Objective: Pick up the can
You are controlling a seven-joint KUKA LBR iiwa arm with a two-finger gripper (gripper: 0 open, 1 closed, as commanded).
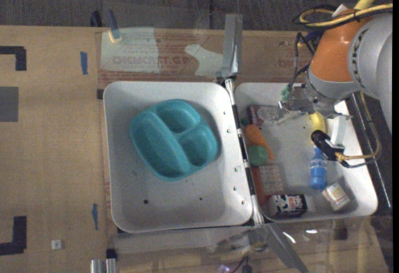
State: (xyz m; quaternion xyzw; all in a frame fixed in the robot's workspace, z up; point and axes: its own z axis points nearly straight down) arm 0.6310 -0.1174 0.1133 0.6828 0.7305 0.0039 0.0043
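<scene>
Care was what we judged the step needed: the tool [293, 105], its state beyond our telling, hung above the right bin [368, 200], the can [318, 172] lying crowded.

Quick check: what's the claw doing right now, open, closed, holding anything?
Claw: over the top of the right bin; cannot be told whether open or closed, and nothing can be seen held in it.
</scene>
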